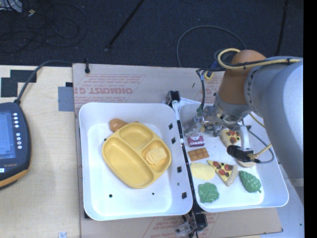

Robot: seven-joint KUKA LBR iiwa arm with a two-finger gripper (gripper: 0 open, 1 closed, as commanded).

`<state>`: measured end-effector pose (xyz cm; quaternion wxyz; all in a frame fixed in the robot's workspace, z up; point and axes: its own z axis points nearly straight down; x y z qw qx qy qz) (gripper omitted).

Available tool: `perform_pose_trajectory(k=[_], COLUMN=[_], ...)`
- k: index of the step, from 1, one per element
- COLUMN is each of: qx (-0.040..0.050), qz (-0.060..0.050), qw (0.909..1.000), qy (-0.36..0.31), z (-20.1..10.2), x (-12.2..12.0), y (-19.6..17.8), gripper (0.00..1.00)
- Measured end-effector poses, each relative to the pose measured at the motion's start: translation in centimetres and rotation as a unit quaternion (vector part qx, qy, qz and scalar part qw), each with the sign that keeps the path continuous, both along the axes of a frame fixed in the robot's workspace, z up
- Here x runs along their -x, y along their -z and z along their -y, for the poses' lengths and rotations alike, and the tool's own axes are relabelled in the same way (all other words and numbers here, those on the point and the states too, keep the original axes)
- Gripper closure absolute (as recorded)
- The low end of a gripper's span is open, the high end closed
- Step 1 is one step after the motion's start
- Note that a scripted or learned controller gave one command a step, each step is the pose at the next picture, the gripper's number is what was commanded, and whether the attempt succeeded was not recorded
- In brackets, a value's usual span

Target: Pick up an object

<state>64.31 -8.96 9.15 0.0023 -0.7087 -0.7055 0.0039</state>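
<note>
Just below the claw (pixel 198 125), grip state unclear, a small toy block (pixel 196 142).

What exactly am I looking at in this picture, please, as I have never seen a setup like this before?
This is one camera fixed above a workbench, looking down at a slant. The big grey shape on the right is a robot arm with an orange band above its wrist; it reaches in from the right. Its gripper hangs low over the right bin's top left part, among toy foods; whether it holds anything is too cluttered to tell.

Two shallow white bins sit side by side. The left bin holds a yellow divided plate with a ridged yellow piece in one compartment, and a small orange thing beside the plate. The right bin holds a pizza slice, two green leafy pieces, a pale yellow piece and a brown waffle-like block.

On the far left lies a handheld control pad.
</note>
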Motion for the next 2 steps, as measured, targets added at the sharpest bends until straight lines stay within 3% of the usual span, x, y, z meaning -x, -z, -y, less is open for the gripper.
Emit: perform_pose_trajectory(k=[1, 2], qx=[-0.0058, 0.0008], qz=[-0.001, 0.001], qw=[1.0000, 1.0000], qy=[-0.001, 0.000], z=[1.0, -0.3], x=[-0.1, 0.0], y=[-0.1, 0.0], gripper=[0.00, 0.00])
